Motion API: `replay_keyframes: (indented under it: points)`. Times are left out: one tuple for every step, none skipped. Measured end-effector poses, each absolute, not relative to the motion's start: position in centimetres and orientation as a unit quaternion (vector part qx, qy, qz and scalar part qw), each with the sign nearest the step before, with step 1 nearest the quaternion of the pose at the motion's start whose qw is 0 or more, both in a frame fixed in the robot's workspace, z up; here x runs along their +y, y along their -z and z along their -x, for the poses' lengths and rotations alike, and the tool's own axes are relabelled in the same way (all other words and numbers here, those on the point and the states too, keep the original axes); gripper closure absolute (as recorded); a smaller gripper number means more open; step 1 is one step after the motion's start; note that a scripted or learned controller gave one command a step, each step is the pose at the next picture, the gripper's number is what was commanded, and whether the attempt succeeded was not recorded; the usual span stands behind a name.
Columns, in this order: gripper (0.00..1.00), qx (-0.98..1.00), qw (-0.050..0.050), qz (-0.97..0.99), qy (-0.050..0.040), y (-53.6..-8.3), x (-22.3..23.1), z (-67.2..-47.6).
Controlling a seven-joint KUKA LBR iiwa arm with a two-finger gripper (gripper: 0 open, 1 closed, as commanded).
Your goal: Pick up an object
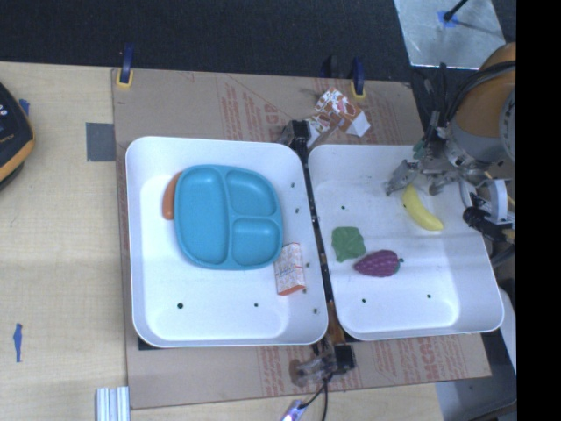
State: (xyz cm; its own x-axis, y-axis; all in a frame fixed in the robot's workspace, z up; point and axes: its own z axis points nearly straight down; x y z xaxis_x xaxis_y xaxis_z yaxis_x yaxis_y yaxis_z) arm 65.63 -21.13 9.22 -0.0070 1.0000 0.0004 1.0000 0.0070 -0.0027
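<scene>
A single fixed camera sits above the bench and looks down at a slant, from the near side toward the far. It stands back enough to take in both white bins whole: the left bin and the right bin, side by side at centre. Dark floor runs along the far edge. The robot arm enters from the right.

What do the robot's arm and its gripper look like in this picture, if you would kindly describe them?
The arm reaches in from the right: a rounded grey body with a broad orange band around it near the wrist. Below it, the gripper is a compact assembly of dull grey metal with dark parts and thin splayed prongs. Dark cables loop along the wrist on the right side. No markings are legible.
</scene>
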Motion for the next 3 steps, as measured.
replay_keyframes:
  points:
    - [0.00, -0.710, 0.001, 0.705, -0.0008, -9.22, -21.13, -65.63]
    - [0.00, -0.710, 0.001, 0.705, -0.0008, -9.22, -21.13, -65.63]
    - [0.00, -0.710, 0.001, 0.705, -0.0009, -9.22, -21.13, -65.63]
